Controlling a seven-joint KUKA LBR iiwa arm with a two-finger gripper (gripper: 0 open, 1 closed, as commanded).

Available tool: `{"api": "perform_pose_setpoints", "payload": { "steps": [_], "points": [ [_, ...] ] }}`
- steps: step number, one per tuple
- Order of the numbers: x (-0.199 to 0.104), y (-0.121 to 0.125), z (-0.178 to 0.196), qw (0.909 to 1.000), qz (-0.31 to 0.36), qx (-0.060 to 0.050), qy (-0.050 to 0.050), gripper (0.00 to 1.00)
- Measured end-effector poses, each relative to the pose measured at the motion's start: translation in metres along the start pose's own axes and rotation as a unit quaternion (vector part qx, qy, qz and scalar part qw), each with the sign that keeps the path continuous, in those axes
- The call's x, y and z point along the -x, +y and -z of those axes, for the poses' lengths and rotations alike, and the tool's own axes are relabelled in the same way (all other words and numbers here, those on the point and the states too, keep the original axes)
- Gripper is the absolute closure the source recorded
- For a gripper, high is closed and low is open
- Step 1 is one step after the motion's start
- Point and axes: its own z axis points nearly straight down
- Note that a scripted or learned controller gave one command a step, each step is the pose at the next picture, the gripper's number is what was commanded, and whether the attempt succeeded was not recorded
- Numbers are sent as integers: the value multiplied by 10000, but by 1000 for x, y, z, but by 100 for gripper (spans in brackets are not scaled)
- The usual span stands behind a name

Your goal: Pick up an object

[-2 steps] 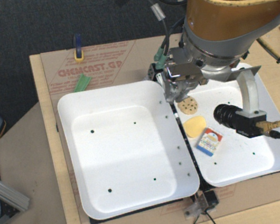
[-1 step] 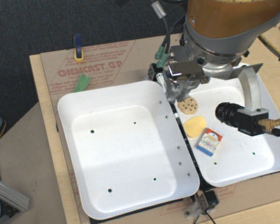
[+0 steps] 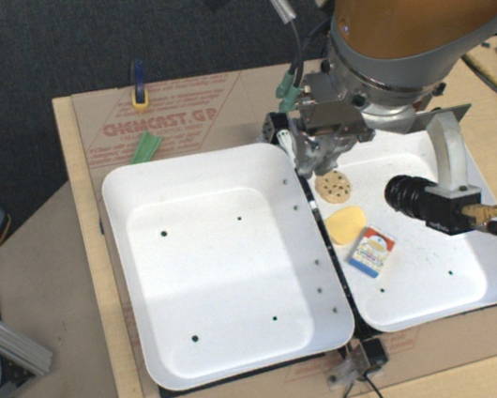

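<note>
Overhead, the arm [image 3: 423, 0] takes up the upper right: a broad orange band over a grey wrist, with dark cables trailing off behind it.

Bench board [image 3: 176, 111]: brown sheet with red printed lettering near its far edge, carrying both bins.

Left bin [image 3: 222, 265]: white, shallow, rounded corners, small dark dots on its floor. It sits edge to edge with the right bin [image 3: 437, 293], which has the same build and is partly covered by the arm at its far end.

Black cylindrical fitting [image 3: 425, 200]: hangs over the right bin's right half, with a cable leading off toward the right.

Gripper [image 3: 319, 164]: down at the far left corner of the right bin, close against the seam between the two bins. Whether anything sits in it, or how it stands, cannot be told from this angle; the wrist housing masks it.

Objects in the right bin, all near its left wall:
- yellow oval piece [image 3: 346, 223], lying flat, mid-bin;
- small blue, white and red packet [image 3: 371, 253], just nearer the camera than the yellow piece, tilted;
- round tan cookie with dark specks [image 3: 333, 189], just below the gripper, between it and the yellow piece.

Off the bins: a green clip [image 3: 146, 146] and a blue-and-yellow clamp [image 3: 139, 87] on the board's far edge.
</note>
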Motion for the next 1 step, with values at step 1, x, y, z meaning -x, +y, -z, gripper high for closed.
{"api": "perform_pose_setpoints", "payload": {
  "steps": [1],
  "points": [
    [-1,1,10,10000,6,10,-2,100]
  ]
}}
